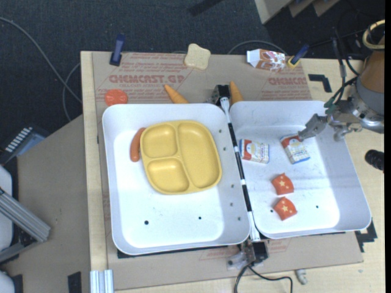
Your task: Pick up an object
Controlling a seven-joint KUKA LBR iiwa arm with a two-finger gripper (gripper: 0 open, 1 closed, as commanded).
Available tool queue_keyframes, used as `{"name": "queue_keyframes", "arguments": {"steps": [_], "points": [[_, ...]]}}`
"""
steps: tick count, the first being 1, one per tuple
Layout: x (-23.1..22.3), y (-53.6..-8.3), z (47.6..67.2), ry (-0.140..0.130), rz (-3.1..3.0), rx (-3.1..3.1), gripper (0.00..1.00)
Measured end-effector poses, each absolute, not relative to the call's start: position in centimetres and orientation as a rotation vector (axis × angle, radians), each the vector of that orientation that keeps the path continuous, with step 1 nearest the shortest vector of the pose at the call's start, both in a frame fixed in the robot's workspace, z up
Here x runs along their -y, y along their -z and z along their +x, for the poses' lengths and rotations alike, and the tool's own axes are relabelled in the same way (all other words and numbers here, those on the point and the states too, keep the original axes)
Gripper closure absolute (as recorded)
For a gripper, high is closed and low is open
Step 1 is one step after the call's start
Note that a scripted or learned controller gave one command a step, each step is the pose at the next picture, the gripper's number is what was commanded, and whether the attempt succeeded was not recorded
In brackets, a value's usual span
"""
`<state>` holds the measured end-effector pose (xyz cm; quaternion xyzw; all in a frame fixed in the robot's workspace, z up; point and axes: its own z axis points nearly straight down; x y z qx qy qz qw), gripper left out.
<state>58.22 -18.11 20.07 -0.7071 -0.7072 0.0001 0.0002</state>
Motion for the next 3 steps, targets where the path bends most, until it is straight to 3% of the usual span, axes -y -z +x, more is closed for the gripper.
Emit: {"name": "queue_keyframes", "arguments": {"steps": [1,2,3], "points": [[11.7,-13.4,58.9,-0.001,-2.217,2.221,0.00],[11.2,-8.4,52.8,-0.001,-2.221,2.220,0.00],[11.2,-9.4,52.9,0.001,-2.224,2.222,1.00]]}}
